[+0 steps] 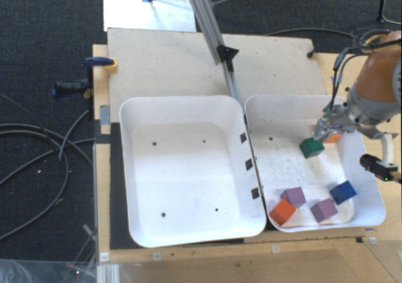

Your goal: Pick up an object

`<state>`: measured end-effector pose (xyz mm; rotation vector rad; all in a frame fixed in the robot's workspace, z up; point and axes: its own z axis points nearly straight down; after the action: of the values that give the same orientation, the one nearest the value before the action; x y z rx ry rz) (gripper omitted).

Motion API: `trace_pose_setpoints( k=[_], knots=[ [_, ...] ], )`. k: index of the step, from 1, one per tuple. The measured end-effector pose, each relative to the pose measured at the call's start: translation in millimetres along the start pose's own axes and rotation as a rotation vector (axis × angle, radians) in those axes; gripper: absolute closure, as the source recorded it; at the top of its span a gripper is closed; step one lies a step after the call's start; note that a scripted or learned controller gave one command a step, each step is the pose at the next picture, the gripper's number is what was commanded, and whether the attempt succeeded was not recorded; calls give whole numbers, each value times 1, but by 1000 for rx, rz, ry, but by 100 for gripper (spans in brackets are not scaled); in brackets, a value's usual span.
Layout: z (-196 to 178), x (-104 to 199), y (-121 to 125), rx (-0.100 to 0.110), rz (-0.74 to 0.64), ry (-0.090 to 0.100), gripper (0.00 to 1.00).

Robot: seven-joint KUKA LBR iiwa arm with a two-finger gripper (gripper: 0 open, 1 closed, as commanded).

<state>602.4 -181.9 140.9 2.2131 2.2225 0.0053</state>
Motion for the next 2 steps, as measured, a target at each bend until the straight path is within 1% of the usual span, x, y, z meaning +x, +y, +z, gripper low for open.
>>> trace_pose_setpoints(
  k=[1,2],
  knots=[
    [0,0,0,0,0,0,0],
    [28,-7,31,-17,-1,-5,0]
  ],
)
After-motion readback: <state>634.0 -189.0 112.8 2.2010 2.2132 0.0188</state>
